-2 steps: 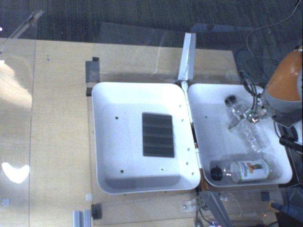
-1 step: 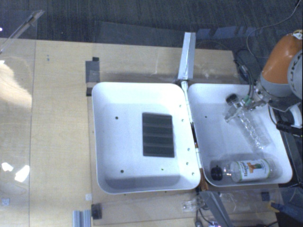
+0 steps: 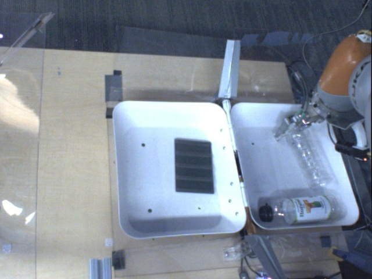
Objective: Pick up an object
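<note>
Camera view, left to right: a dark ribbed rectangular pad (image 3: 194, 165) lies flat mid-floor in the left bin (image 3: 131, 121). A clear bottle with a black cap (image 3: 295, 209) lies on its side against the right bin's (image 3: 256, 127) near wall, likely rolled there. The gripper (image 3: 297, 122) hangs over that bin's far part, well apart from the bottle; whether it is open or grasping anything I cannot tell.

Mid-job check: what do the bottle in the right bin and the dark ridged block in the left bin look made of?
Bottle: likely clear glossy plastic, see-through body, black cap, paper-like label. Ridged block: matte dark material, maybe rubber or foam; it shows no shine, so uncertain.
</note>
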You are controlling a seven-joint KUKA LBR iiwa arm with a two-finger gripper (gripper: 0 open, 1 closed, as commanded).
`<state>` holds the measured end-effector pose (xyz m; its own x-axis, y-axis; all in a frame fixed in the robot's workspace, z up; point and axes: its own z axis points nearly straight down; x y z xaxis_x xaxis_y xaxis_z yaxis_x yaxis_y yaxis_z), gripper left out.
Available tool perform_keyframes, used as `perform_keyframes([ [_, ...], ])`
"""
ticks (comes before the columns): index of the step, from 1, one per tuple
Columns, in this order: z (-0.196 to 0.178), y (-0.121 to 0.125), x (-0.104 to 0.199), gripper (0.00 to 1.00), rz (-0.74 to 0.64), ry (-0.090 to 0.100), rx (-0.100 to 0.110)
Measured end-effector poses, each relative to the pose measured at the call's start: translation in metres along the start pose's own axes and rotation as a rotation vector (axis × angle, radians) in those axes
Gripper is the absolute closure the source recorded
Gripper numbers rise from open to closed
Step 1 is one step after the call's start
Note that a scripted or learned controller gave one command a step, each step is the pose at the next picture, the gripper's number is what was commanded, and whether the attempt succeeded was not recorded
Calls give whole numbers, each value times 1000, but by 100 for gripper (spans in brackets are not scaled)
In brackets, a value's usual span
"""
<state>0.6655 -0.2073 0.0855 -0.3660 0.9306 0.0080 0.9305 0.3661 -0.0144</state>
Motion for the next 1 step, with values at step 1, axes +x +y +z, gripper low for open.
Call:
perform_keyframes([
  [1,-1,-1,10,0,-89,-14,-9],
])
